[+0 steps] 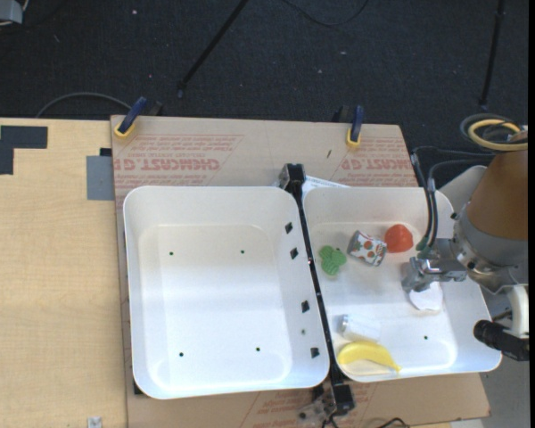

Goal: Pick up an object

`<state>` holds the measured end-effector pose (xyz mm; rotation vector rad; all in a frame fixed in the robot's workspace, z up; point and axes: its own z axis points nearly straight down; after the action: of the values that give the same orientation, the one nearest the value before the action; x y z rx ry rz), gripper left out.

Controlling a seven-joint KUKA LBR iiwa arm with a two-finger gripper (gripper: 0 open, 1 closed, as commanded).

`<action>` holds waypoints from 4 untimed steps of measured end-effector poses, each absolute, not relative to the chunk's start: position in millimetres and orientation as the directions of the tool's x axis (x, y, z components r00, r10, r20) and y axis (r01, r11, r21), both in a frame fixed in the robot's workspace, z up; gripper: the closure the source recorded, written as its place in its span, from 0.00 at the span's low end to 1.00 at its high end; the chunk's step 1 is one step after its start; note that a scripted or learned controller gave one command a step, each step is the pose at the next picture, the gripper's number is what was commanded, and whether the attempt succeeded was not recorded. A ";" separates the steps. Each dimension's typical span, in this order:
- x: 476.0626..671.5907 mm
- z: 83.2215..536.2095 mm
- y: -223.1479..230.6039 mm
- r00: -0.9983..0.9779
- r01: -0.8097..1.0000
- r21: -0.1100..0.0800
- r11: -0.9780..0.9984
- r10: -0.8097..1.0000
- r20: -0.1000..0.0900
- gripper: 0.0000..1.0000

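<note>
The right bin point(455, 350) holds a red ball-like object point(399, 237), a small patterned can point(367, 248), a green crumpled piece point(332, 260), a white lump point(425, 300), a small white tube point(358, 328) and a yellow banana point(367, 357). My gripper point(418, 275) hangs low over the right side of this bin. It sits just above the white lump and a little below and right of the red object. Nothing is seen held in it.
The left bin point(143, 239) stands beside the right one, with a black divider strip point(305, 275) between them. Both bins rest on cardboard point(214, 154) held by yellow and blue clamps. The arm's orange band point(504, 194) is at the right edge.
</note>
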<state>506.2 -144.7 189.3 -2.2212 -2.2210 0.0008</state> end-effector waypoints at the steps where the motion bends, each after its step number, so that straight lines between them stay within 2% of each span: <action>1: 506.2 189.3 -144.7 0.000 1.000 -0.001 0.000 1.000 0.000 0.00; 2: 505.0 126.3 -146.6 0.000 1.000 -0.006 0.000 1.000 0.001 0.00; 3: 505.5 88.1 -146.5 0.000 1.000 0.001 0.000 1.000 0.000 0.00; 4: 505.5 98.6 -146.6 0.000 1.000 0.001 0.000 1.000 0.000 1.00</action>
<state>505.5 -146.6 98.6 -2.2228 -2.2217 -0.0013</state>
